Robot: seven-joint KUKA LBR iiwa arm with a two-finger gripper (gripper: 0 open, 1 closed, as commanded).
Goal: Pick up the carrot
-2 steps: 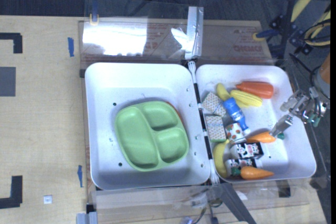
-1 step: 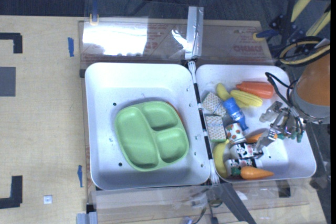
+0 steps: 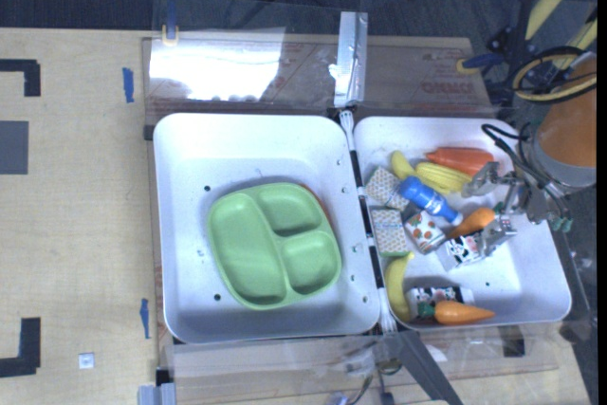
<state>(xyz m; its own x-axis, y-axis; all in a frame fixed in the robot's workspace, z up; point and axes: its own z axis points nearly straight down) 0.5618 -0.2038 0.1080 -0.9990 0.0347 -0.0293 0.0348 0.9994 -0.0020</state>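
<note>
An orange carrot (image 3: 462,312) with a green stub lies along the front wall of the right bin (image 3: 545,275). A second long orange piece (image 3: 463,156) rests at the back of that bin, beside a yellow corn cob (image 3: 442,177). A small orange item (image 3: 477,219) lies in the middle. My gripper (image 3: 493,206) hangs over the right-middle of the bin, open, with its fingers spread front to back. The small orange item sits just left of the nearer finger (image 3: 497,235). I see nothing gripped between the fingers. The front carrot is well clear of the gripper.
The right bin also holds a blue bottle (image 3: 429,200), two bananas (image 3: 396,284), patterned packets (image 3: 383,189) and small boxes (image 3: 426,230). A green divided plate (image 3: 275,244) lies in the left bin (image 3: 185,156). Cables hang beside the arm at the right.
</note>
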